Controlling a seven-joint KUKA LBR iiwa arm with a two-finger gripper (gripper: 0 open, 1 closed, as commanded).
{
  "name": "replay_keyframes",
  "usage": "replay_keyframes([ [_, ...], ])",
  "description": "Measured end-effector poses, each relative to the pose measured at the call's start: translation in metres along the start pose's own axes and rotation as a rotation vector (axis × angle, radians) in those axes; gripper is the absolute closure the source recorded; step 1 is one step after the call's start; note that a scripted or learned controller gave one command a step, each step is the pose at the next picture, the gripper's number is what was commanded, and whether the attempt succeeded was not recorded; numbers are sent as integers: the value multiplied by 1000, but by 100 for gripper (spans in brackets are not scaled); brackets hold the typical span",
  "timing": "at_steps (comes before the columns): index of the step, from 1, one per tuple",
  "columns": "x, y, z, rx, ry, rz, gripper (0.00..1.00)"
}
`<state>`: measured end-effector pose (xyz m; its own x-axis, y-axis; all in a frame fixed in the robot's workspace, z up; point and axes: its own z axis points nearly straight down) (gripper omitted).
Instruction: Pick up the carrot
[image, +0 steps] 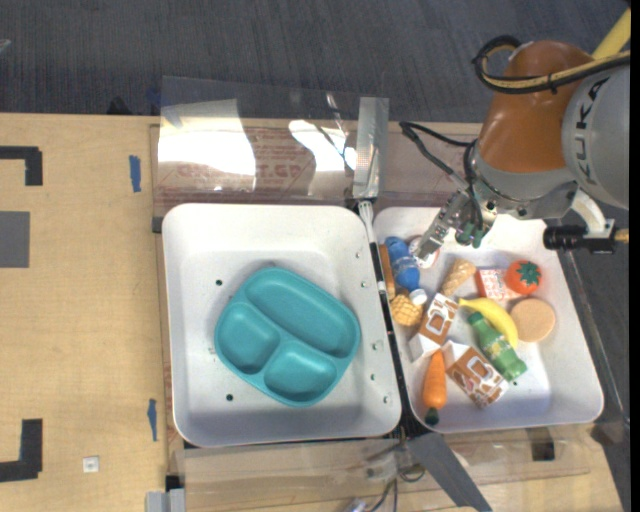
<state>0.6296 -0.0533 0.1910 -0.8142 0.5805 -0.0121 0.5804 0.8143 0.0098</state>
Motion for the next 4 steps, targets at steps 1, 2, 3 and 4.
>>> replay_keyframes([
  [1,26,-44,-50,8,4,426,100],
  [2,25,-86,-109,6,2,-124,100],
  [3,106,-73,-101,3,12,-679,100],
  [4,76,-138,1,6,19,-606,100],
])
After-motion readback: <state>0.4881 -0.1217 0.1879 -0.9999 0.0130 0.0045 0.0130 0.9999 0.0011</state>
